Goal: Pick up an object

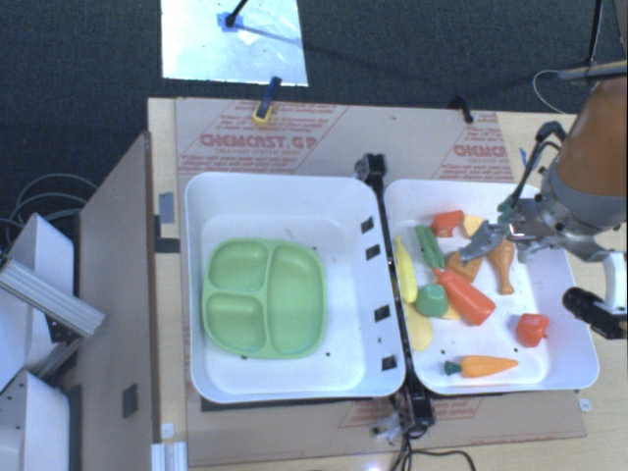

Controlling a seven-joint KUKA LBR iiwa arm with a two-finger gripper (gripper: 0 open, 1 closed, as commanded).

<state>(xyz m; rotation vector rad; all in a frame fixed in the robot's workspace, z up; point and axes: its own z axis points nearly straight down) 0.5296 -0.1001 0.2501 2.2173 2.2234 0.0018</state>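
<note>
Orange and grey, the arm is reaching in from the right, and we are watching its tool (488, 240) hovering low over the right white plastic bin (574, 366), just beside a tan toy drumstick (502, 261) and a large orange-red toy carrot (465, 297). We cannot tell how the tool is set. Nothing is showing in its grasp, so we are judging the pick as not yet made: closing and lifting are remaining. A green divided tray (264, 297) is sitting in the left white bin (226, 199).

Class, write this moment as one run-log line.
arm: over right bin | gripper: above toy food, near drumstick | left bin: green tray
</note>
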